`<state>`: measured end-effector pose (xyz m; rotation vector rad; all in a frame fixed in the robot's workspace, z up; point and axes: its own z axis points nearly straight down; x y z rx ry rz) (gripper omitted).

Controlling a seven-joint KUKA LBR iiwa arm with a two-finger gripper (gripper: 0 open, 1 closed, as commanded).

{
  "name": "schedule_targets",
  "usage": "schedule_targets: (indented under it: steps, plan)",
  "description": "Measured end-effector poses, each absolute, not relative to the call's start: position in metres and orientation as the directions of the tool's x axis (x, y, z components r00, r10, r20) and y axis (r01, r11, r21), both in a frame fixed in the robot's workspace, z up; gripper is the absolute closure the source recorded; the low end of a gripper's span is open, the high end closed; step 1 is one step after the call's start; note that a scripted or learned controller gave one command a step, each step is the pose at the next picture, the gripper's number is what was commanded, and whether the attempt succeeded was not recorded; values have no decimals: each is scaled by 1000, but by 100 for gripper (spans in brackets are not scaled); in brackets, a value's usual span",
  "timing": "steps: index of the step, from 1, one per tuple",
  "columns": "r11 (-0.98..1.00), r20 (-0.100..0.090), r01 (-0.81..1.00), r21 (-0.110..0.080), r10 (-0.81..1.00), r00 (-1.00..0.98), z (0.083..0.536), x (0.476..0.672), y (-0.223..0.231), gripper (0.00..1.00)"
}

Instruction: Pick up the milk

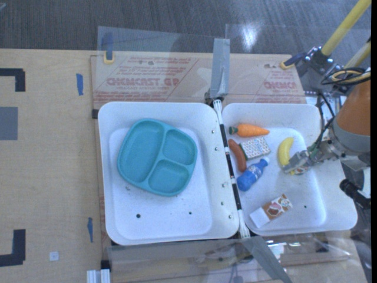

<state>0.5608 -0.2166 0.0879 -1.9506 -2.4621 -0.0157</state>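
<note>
- Near the front edge of the right bin [330,217], the milk [272,210] is lying flat, apart from the other things.
- Our gripper [296,164] is hovering beside the banana [285,151]; whether it is released or clenched we cannot tell.
- We are advising a descent straight over the carton.

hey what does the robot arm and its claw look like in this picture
The arm is grey with an orange band above the wrist. Dark cables loop beside it. The claw is small and metallic grey, with some coloured bits among its parts.

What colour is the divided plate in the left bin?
Teal-blue all over, plain, no pattern. The divided plate shows in the overhead camera view.
</note>
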Motion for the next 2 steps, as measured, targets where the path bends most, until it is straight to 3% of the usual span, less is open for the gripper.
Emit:
schedule_targets:
  steps: [1,2]
  plan:
    - [226,2,974,11,974,-226,98,561,-219,100]
    - [-105,-2,994,2,994,105,171,558,-179,100]
